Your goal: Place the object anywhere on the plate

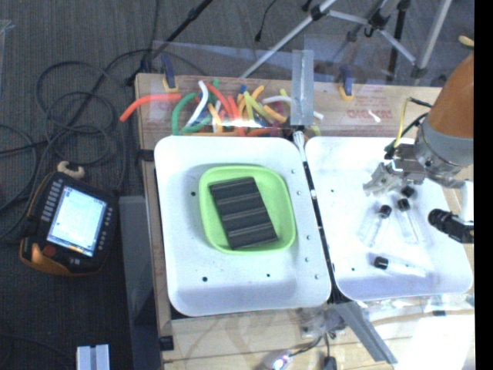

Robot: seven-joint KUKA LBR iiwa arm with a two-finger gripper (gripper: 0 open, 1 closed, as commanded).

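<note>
Ok so starting from the front edge of the bench: the two white bins sat side by side, left bin [231, 299] and right bin [420, 284], rims just about touching down the middle. A small dark bit [380, 262] lay on the floor of the right bin near its front, too tiny for me to say what it was.

Moving back a little, the green plate [286, 206] was sitting roughly in the middle of the left bin. The object [243, 213], a dark ribbed rectangular block, was lying flat on that plate, slightly skewed, all of it inside the plate's rim.

The gripper [393, 203] was over in the right bin, well apart from the plate and the block, hanging low above the bin floor. Honestly couldn't tell whether the claw was open or closed, too much blurry clear plastic and glare there. The arm [451, 129] came in from the right edge, orange band showing up top.

Behind the bins was a tangle of coloured tubes [231, 110] along the back of the bench. A teach pendant [73, 222] lay on the floor off to the left, and tripod legs [370, 14] stood furthest back.
</note>
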